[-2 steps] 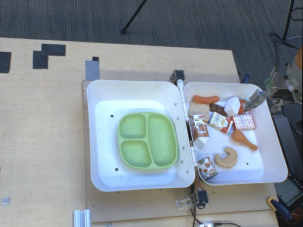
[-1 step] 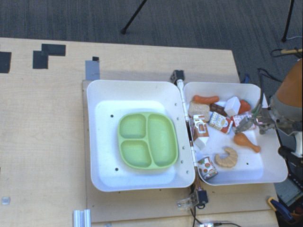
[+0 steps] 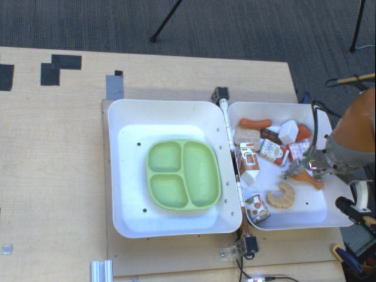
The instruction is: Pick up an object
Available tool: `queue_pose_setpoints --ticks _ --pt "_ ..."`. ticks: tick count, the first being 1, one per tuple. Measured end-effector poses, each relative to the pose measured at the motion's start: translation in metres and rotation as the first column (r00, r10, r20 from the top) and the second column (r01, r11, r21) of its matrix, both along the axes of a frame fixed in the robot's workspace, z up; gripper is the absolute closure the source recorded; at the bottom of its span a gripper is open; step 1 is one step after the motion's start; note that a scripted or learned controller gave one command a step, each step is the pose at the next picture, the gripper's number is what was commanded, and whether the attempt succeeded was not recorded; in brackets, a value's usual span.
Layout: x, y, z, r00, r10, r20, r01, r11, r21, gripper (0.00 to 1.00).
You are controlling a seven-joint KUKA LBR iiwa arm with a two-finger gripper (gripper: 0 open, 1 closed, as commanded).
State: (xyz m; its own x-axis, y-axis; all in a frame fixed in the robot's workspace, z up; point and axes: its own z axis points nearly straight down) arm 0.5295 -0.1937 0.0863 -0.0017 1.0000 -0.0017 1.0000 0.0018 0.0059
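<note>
Now the arm is low in the right bin, no object lifted yet

Seen from the fixed camera above, the arm comes in from the right and its gripper is down inside the right bin, among small food toys. The tips are close to an orange carrot-like piece and a crumpled shiny wrapper. I cannot tell how wide the hand is, and I see no object clearly between its tips, so I judge that the picking step is only in progress and nothing is secured.

The next move, I think, calls for closing on one single piece and then lifting straight up, because the toys lie packed together and touch one another. Neighbours can be dragged along or pushed aside.

Around the gripper lie a round cookie, a small carton, a slice of bread and an orange sausage near the far wall. A small can rests at the near left corner. The left bin holds a green divided plate, well apart from the gripper.
</note>
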Motion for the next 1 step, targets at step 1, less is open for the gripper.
queue_pose_setpoints --ticks 1 --pt "0.0024 -0.0001 0.0121 1.000 0.001 0.006 -0.001 1.000 -0.001 1.00"
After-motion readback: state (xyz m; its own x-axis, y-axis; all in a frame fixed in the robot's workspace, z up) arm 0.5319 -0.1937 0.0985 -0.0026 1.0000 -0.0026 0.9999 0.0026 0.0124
